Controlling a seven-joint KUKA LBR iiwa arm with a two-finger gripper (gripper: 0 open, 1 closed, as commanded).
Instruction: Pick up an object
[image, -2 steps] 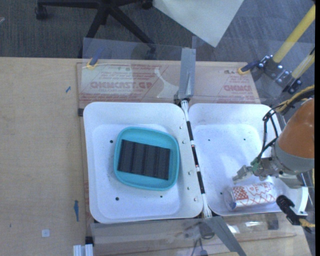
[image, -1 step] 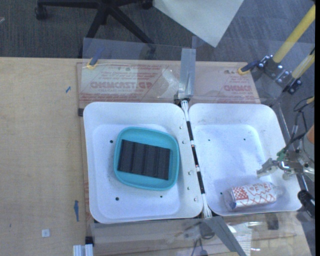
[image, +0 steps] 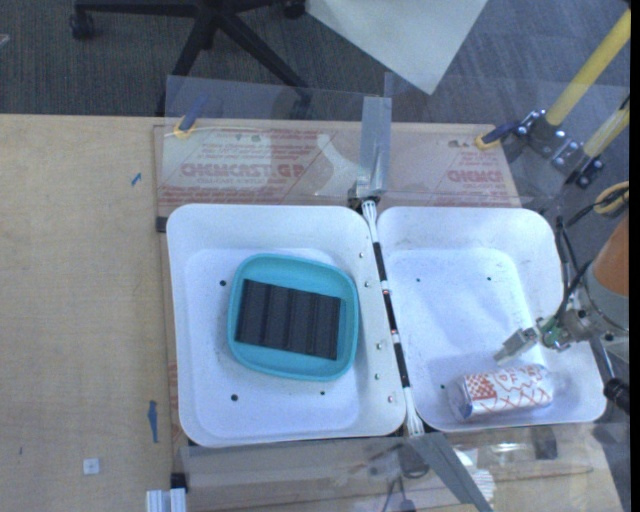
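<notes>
Hovering at frame's lower right, gripper (image: 522, 342) finger state unclear; red-and-white patterned cylindrical can (image: 505, 390) just below may roll away.

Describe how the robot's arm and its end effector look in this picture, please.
At the view's right edge the arm shows as an orange rounded part with grey beside it. Thin dark cables run down along it toward the wrist. The end effector is small, metallic and grey, with a pale slim finger sticking out from a compact, darker body. No markings can be read on it.
</notes>
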